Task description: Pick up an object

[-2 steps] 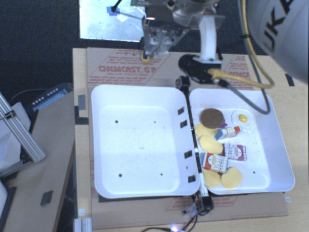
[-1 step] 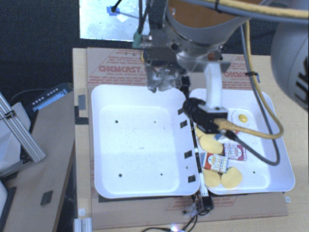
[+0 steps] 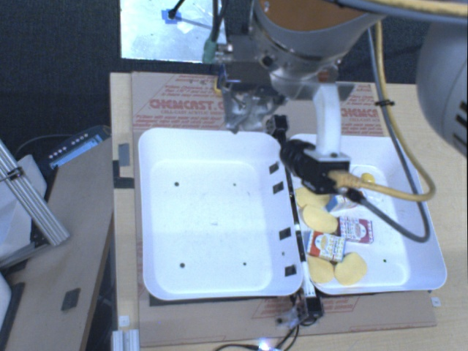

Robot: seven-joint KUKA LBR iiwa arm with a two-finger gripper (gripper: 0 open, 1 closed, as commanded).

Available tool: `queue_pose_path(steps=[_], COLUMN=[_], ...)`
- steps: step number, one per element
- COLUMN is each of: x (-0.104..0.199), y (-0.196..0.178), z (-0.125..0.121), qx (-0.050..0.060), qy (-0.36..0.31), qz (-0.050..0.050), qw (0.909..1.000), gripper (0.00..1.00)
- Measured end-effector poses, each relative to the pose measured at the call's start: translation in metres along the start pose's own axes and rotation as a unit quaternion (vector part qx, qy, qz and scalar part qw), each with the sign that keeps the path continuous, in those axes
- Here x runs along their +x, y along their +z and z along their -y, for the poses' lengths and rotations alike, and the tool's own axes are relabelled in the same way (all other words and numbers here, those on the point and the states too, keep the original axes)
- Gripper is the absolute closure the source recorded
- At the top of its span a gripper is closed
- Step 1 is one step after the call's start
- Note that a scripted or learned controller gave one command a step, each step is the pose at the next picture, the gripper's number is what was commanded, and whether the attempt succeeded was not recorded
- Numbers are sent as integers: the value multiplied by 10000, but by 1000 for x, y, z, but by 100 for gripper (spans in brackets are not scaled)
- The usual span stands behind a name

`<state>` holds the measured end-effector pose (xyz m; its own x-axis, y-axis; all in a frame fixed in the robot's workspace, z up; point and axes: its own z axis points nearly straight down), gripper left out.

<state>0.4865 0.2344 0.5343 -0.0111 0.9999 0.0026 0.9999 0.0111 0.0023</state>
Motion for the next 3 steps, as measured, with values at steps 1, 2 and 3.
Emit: queue_pose_path(steps=[1, 2, 3], x=[0, 0, 0], y=[-11, -22, -33], z=[0, -1, -1], qx=[-6, -12, -20], qy=[-29, -60, -90], qz=[-4, -10, -15], qw=[10000, 10000, 10000], gripper=[100, 100, 100])
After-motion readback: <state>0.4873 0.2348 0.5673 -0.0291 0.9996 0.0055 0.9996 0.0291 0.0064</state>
